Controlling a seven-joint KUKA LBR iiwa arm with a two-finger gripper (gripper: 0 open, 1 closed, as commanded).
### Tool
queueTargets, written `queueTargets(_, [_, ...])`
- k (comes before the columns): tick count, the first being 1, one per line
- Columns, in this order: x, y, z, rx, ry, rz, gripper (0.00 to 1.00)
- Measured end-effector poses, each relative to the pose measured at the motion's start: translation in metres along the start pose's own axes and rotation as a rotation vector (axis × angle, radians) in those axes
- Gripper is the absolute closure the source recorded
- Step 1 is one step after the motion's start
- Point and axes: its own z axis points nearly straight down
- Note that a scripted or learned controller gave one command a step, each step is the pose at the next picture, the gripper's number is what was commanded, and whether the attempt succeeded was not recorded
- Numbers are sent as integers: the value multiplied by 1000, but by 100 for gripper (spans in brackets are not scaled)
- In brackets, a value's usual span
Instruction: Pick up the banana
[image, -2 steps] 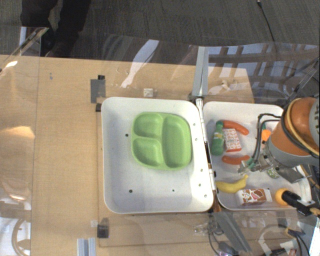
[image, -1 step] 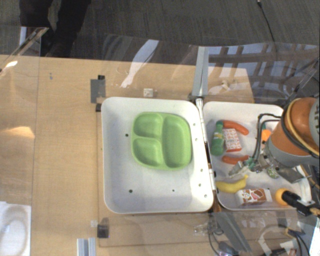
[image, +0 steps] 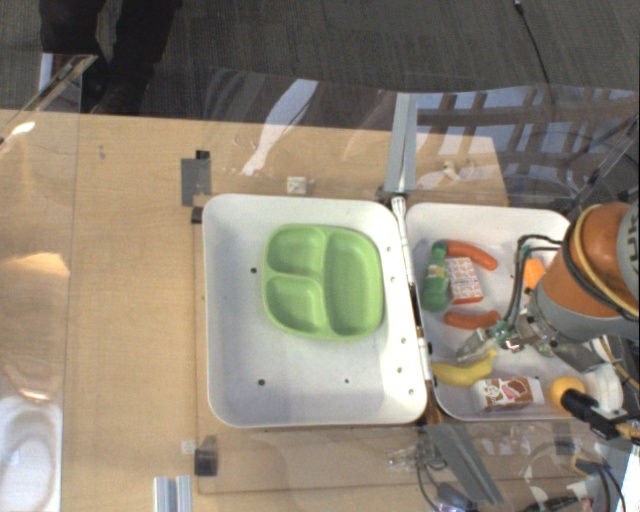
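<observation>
The curved yellow banana (image: 463, 373) lies in the lower left part of the right-hand shallow white bin (image: 500, 215), close to the wall that divides the two bins, its length running roughly left to right. Just above it, at the lower right of the frame, the metal two-finger gripper (image: 478, 348) reaches in from the grey arm with its orange band (image: 598, 262). The gripper sits right over the upper edge of the banana, near or perhaps touching it; whether it is apart or closed cannot be told from this slanted view, and nothing shows the fruit held between its tips.

Around the banana lie other things: a small red and white carton (image: 504, 392) just to its right, a reddish sausage-shaped piece (image: 471, 319) above it, a second orange-red sausage piece (image: 470, 254) near the top of the bin, a green bottle-like item (image: 436, 278) and a small printed white packet (image: 464, 280) beside it. The left white bin (image: 230, 300) holds a light green divided plate (image: 324, 281).

This looks like the approach or closing step of the grasp, with the lift not yet done. The next move seems to call for the gripper to settle squarely across the banana's middle, clear of the carton and the nearby sausage piece, before rising straight up.
</observation>
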Motion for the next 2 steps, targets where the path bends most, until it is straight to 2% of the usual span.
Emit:
queueTargets(1, [-2,4,-12,-11,-11,-6,100])
queueTargets(2, [-2,4,-12,-10,-10,-6,0])
